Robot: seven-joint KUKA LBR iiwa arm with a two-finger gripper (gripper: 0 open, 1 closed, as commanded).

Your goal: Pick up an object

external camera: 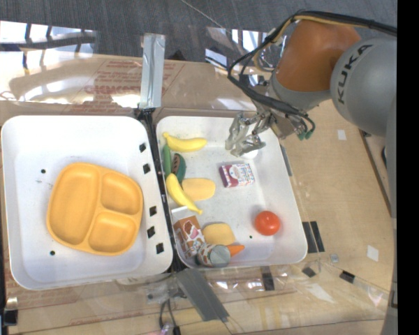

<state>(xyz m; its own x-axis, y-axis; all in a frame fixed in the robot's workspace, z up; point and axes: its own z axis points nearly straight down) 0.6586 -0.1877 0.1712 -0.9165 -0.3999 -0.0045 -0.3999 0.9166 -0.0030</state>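
Gripper (246,139): hanging over the right bin (288,187) toward its twelve o'clock edge, nothing between the fingers; spread or closed, I cannot tell.

Nearest candidate: small pink-and-white carton (236,174), lying just beside the gripper at its six o'clock, well apart from its neighbours. Judged the easiest pick: the arm is needing a short shift toward six o'clock, then a straight descent with the fingers straddling the carton's narrow sides.

Right bin, other contents: banana (185,144) lying at nine o'clock of the gripper; a second banana (181,193) slanting along the bin's nine o'clock wall, touching a pale yellow rounded piece (199,188); a dark green item (176,165) sitting between the bananas; tomato (267,222) resting alone toward four o'clock; a printed packet (189,234), yellow lump (219,234), grey can (217,256) and carrot (235,250) crowding the six o'clock edge, harder to separate.

Left bin (21,138): holding one yellow divided tray (95,207), its compartments bare.
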